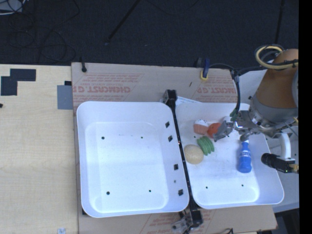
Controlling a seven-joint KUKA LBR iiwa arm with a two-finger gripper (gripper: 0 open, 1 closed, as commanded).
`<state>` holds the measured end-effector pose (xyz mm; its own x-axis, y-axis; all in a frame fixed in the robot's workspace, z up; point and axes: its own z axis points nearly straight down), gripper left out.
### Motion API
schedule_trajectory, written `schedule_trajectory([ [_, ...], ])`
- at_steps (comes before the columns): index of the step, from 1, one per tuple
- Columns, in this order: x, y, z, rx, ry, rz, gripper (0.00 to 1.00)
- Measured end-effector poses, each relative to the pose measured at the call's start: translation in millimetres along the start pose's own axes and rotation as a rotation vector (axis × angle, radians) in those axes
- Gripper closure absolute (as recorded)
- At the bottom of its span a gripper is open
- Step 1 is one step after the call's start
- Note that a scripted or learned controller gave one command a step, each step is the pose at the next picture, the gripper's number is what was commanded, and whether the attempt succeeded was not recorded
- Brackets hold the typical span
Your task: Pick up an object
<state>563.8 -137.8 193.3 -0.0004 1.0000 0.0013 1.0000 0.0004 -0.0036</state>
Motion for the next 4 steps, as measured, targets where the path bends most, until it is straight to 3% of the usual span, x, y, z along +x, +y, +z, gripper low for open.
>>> schedule_trajectory([
  [1,40,65,73,-0.006,-0.001,-0.001,0.0],
  [2,56,76,83,-0.002,-0.001,-0.002,0.0],
  [3,55,75,73,0.0,0.0,-0.002,1.0],
  [4,55,75,73,0.0,0.0,-0.002,0.0],
])
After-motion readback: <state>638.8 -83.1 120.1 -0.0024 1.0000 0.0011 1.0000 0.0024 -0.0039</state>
